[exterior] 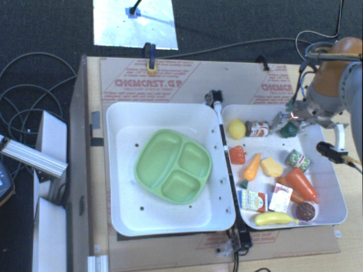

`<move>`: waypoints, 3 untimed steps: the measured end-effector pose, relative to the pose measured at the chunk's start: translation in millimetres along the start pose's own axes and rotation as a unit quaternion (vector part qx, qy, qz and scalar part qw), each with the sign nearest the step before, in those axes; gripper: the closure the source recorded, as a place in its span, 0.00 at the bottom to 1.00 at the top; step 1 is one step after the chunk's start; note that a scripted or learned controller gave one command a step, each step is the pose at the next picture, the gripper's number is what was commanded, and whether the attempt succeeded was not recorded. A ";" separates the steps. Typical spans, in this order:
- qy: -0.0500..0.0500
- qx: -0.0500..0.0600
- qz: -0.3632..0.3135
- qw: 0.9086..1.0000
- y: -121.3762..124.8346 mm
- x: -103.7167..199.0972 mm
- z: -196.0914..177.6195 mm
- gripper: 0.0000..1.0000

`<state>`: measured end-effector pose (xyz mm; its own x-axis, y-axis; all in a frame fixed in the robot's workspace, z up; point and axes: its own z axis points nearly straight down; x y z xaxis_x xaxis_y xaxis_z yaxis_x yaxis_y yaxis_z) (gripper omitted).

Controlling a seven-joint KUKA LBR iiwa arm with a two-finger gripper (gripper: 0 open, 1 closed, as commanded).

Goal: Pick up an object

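The right bin (334,208) holds several toy foods: a yellow lemon (237,129), a small can (258,129), a red pepper (237,154), a small carrot (252,166), a yellow cheese wedge (271,166), a green packet (297,160), a large orange carrot (301,185), two small cartons (251,199) (280,197), a banana (275,219) and a brown round piece (305,211). My gripper (285,123) hangs low over the bin's far right part, right at a dark green object (290,131). Whether that object sits in its grasp is unclear.
The left bin (122,152) bears a light green divided plate (173,166). A clamp (215,99) stands on the ridge between the bins at the back. The grey arm with its orange band (340,49) comes in from the upper right. Cables lie on the floor at left.
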<state>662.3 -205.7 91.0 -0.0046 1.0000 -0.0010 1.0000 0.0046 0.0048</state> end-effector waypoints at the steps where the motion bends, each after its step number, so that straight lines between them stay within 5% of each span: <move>1: -0.001 -0.001 -0.002 1.000 0.9 -0.7 -11.5 1.00; 2: 0.000 -0.001 -0.001 1.000 3.3 42.0 -89.8 1.00; 3: 0.001 0.000 -0.001 1.000 8.3 105.0 -110.8 1.00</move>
